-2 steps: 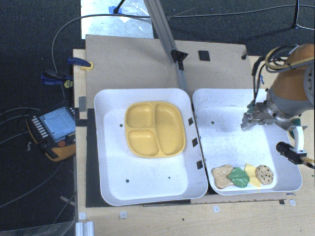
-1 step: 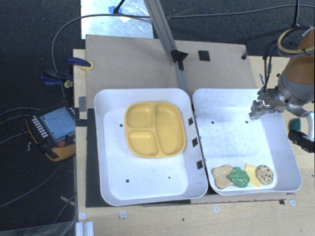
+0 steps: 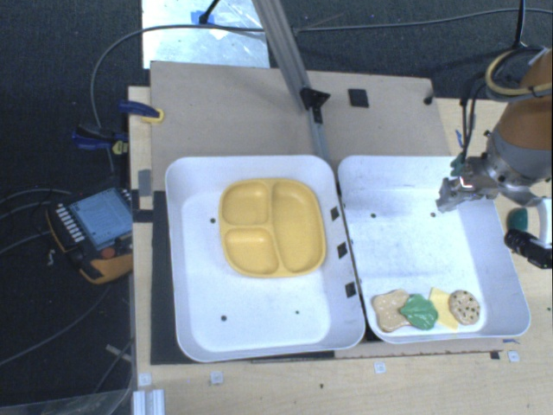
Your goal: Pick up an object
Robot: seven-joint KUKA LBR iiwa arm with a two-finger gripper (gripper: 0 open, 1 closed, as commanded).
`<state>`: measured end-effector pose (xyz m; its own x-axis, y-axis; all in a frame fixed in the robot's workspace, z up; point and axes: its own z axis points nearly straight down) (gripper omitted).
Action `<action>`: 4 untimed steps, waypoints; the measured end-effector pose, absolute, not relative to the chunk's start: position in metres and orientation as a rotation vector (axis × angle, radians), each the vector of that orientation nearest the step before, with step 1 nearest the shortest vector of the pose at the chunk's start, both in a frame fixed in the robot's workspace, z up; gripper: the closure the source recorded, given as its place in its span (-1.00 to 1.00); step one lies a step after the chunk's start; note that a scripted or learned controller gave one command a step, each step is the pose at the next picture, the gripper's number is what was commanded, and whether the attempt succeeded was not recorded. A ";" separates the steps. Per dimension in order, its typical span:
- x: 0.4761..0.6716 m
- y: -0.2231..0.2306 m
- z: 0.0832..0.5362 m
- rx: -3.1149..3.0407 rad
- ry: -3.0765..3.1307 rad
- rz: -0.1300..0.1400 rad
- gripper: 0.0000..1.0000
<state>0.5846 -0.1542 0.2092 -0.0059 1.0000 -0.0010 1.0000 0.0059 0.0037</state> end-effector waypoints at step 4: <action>0.601 0.049 0.240 2.208 2.234 0.007 1.00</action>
<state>0.6015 0.0485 0.2398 -0.0117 0.9999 0.0029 0.9999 0.0117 0.0035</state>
